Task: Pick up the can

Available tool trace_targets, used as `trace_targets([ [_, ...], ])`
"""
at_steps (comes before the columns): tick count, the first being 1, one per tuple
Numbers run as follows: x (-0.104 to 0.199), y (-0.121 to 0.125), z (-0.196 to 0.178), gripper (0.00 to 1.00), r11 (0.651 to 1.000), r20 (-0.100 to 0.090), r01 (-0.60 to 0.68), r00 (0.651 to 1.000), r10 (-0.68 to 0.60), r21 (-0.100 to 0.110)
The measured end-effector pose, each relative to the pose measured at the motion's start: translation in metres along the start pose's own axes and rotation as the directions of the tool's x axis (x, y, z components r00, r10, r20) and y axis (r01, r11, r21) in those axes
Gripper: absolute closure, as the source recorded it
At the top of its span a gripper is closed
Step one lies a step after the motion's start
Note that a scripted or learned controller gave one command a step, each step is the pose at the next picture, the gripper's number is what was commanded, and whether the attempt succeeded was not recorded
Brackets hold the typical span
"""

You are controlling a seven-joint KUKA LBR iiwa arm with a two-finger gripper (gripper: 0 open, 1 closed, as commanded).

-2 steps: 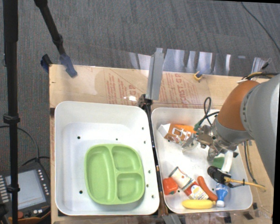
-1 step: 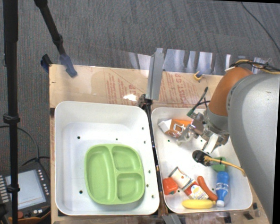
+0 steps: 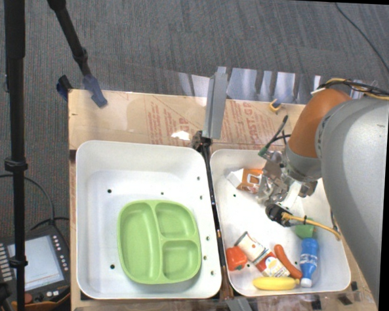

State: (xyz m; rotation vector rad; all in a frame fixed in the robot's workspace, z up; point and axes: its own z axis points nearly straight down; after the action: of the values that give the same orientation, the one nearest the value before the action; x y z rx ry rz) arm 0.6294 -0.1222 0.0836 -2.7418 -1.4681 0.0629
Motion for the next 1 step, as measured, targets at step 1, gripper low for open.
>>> trace_targets([
  [1, 0.0667, -0.0325, -0.0999, 1.0, 0.994, -0.021, -0.101, 0.995, 0.1, -0.038],
])
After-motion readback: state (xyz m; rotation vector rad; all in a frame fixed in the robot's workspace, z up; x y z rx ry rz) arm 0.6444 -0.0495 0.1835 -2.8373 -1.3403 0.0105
